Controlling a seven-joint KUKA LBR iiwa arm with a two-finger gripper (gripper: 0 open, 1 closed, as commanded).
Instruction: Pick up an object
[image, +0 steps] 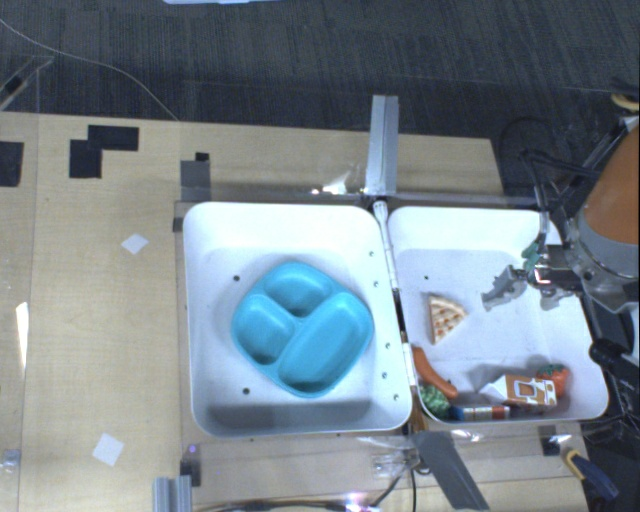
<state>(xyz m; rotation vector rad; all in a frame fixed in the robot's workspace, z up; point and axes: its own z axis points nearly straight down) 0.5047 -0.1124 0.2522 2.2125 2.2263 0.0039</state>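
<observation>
Arm over the right bin, nothing in its claw.

The gripper (503, 287) hangs with its fingers spread over bare floor of the right bin (460, 235). A pizza slice (445, 317) lies flat just beside it, toward the divider. It looks light, stiff and thin, probably best pinched across its crust edge.

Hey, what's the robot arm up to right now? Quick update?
Gripper over right bin, nothing visibly held. Pizza slice toy lies just left of it. Blue divided plate in left bin.
</observation>
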